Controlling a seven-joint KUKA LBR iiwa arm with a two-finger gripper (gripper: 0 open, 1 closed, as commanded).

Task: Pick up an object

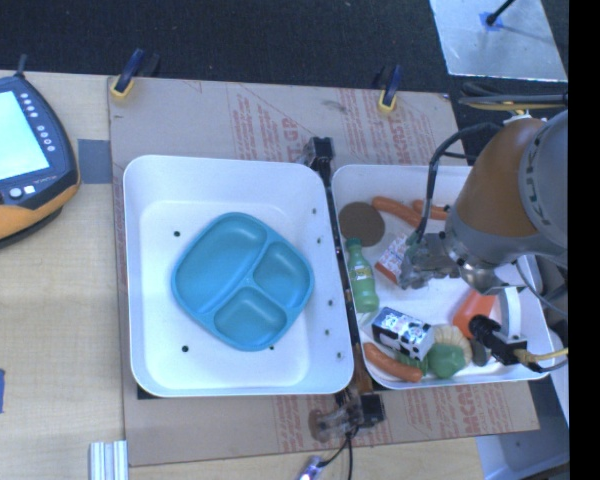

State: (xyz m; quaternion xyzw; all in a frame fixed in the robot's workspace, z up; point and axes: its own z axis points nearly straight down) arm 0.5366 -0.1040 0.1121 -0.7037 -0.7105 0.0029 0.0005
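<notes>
Where the gripper (pixel 416 265) hovers lies a packet (pixel 392 260) — small, red-and-white.

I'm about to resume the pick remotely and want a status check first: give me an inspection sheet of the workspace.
Surface: wooden bench with a cardboard sheet under two white bins.
Job's things: right bin holds a green bottle, brown disc, orange carrot-like pieces, a black-and-white item and a green round item.
Clutter: left bin holds a blue divided plate.
Grippers: gripper low over the right bin; finger state unclear.
Cables: black cable looping along the arm; wire at the bench's near edge.
Surroundings: teach pendant on the left; clamps on the cardboard's far edge.
</notes>
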